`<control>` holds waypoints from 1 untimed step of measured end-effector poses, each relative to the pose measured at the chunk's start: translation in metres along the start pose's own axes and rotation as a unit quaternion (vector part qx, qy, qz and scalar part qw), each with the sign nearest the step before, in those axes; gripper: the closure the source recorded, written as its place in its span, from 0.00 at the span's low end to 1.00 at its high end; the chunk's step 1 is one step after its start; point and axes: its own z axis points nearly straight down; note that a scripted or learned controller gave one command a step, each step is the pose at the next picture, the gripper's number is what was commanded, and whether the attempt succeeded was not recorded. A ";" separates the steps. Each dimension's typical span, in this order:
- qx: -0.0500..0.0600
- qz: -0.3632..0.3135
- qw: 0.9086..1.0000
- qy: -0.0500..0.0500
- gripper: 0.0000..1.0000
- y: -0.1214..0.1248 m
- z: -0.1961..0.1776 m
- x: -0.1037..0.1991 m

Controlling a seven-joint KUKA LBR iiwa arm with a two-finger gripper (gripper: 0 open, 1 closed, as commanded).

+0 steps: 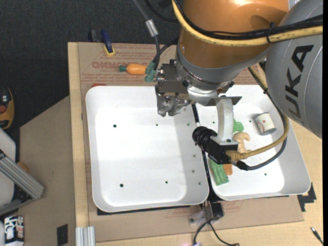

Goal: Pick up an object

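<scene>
2 shallow white bins side by side on a cardboard sheet, left bin, right bin | orange-handled tool beyond left bin | blue clamp at cardboard's far edge | aluminium rail at left

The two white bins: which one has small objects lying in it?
The right bin. A green piece and a small white cylinder lie in it; the left bin shows bare floor.

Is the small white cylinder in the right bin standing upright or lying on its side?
On its side: the white cylinder shows its round end sideways.
</scene>
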 end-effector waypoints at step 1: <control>0.001 -0.002 1.000 0.001 1.00 0.000 -0.076 0.037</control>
